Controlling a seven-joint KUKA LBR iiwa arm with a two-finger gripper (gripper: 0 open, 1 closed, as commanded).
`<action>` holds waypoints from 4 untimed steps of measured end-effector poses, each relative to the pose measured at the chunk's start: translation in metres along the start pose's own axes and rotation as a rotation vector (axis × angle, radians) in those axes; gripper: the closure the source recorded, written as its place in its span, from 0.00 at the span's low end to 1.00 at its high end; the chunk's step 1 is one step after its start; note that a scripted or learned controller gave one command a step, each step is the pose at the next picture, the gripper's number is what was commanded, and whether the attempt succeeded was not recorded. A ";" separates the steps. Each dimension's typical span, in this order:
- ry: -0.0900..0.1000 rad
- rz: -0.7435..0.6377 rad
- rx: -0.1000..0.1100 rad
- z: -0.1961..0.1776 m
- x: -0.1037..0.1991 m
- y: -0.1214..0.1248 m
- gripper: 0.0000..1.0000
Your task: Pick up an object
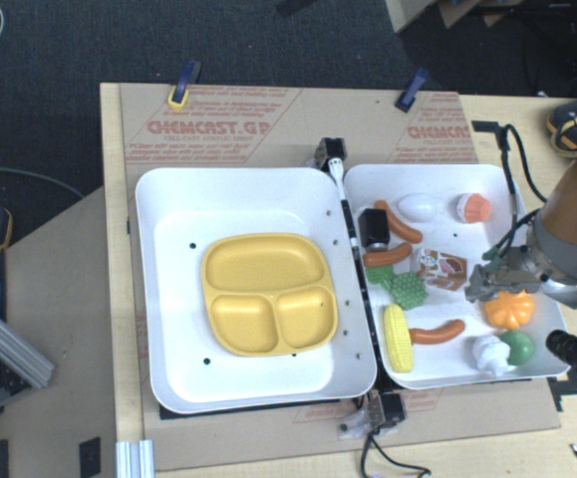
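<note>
I am working through the approach step of the pick, hovering my pincer [495, 279] low over the right-hand bin [437, 175], and I judge that nothing is lifted yet. Whether my pincer is released or clenched I cannot tell, since its dark metal is blurring into the clutter beneath it. The thing I am most likely going for is the small orange pumpkin [509, 310], which is lying just below my pincer and a little toward my wrist side, close enough that it looks to be touching or nearly so. Just on the far side of my pincer, away from the arm, a brown-and-white packet [442, 269] is lying flat, and beyond it a green leafy piece [406, 289]. Farther out from me a sausage [437, 334] and a corn cob [397, 338] are lying near the bin's front edge, well apart from my pincer, while a white-and-green toy [501, 351] is sitting beyond the pumpkin. The yellow divided tray [268, 294] in the left-hand bin [168, 297] is far off. The next move, as I judge it, calls for centring over the pumpkin, sinking down around its round body, and squeezing without letting it roll aside.
</note>
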State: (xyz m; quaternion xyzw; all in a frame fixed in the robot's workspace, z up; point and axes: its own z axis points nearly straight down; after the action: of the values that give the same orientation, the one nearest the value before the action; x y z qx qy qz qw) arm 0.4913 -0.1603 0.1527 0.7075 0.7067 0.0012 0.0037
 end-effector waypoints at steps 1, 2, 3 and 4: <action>0.001 -0.003 0.000 -0.057 0.008 -0.004 1.00; 0.001 -0.002 0.002 -0.073 0.007 -0.003 1.00; 0.006 -0.007 0.008 -0.065 0.063 0.003 1.00; 0.006 -0.006 0.009 -0.063 0.108 0.001 1.00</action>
State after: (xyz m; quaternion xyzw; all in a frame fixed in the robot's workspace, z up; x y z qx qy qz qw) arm 0.4920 -0.0521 0.2153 0.7052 0.7090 0.0001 -0.0019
